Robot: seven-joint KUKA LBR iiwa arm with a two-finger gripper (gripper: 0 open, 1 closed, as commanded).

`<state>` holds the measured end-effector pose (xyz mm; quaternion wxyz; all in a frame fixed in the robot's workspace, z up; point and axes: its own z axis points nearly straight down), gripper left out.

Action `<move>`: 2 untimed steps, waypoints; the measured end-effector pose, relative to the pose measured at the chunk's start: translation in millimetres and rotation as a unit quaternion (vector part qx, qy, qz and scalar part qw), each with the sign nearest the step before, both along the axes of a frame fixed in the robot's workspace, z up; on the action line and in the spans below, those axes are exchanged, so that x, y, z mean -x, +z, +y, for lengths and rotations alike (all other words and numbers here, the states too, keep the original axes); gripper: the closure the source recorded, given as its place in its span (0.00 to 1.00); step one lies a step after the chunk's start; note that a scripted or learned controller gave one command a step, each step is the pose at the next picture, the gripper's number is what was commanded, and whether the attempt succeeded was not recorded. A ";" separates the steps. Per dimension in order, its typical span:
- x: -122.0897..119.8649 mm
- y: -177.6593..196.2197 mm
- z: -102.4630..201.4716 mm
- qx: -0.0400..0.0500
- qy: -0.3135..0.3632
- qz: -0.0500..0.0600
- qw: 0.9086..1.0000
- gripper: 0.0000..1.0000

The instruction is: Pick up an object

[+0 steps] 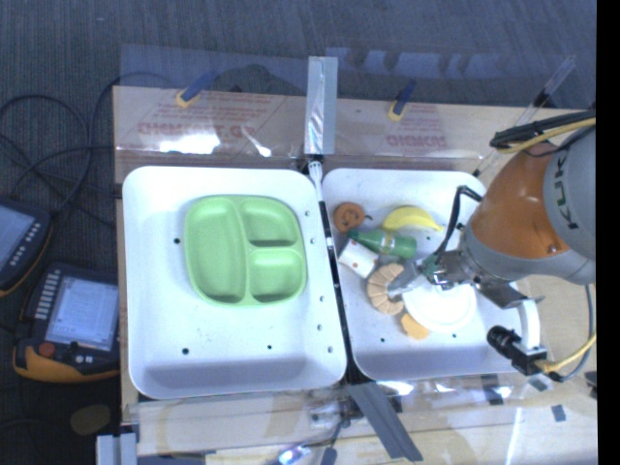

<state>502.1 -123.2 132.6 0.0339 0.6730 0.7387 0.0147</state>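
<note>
On the bench's right white bin (387, 361), the gripper (423, 274), grip state untellable, hangs just right of the tan ridged biscuit-shaped toy (384, 289)

The bench (242, 124) carried two shallow white bins side by side. The left bin (155, 289) touched the right bin (387, 356) along its edge. Clear plastic sheeting (223, 114) lay behind the left bin.

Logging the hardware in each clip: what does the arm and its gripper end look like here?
The arm is a rounded grey body with a broad orange band above the wrist and dark lettering on the grey shell. Yellow and black cables run along it. The gripper end is dark metal with black fittings.
</note>
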 end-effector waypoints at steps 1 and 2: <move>-0.5 -0.1 0.0 0.000 -0.006 -0.001 1.000 0.00; -0.5 -0.1 0.0 0.000 -0.002 -0.001 1.000 0.00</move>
